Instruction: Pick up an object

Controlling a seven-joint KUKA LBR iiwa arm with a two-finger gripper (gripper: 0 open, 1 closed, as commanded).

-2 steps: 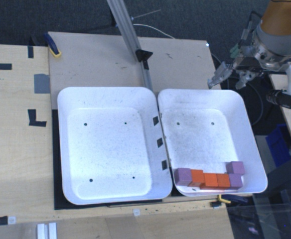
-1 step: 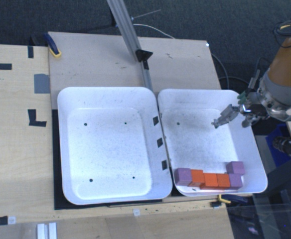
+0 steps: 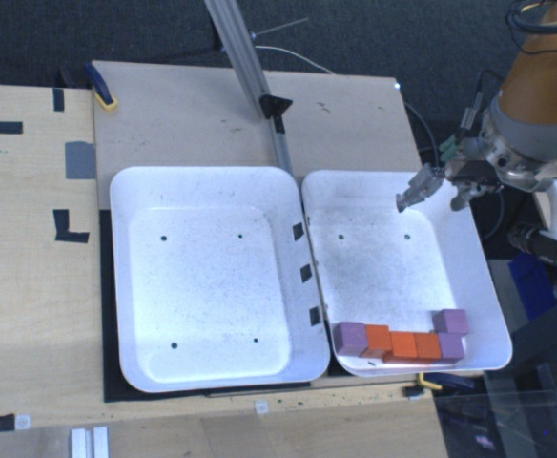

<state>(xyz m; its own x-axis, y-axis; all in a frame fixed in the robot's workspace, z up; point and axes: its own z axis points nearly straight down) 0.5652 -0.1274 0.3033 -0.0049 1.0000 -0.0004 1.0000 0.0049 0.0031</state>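
blocks: purple and orange blocks (image 3: 404, 340) are sitting bunched in a row along the right bin's (image 3: 379, 256) near edge, long axis running along that edge
gap: well apart, blocks lying toward the near edge from the pincer
pincer: pincer (image 3: 443, 191) is hovering over the far right corner, fingers looking spread, pinching nothing

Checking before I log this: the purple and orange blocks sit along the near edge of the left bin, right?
Not quite. The camera view shows the purple and orange blocks along the near edge of the right bin, not the left one.
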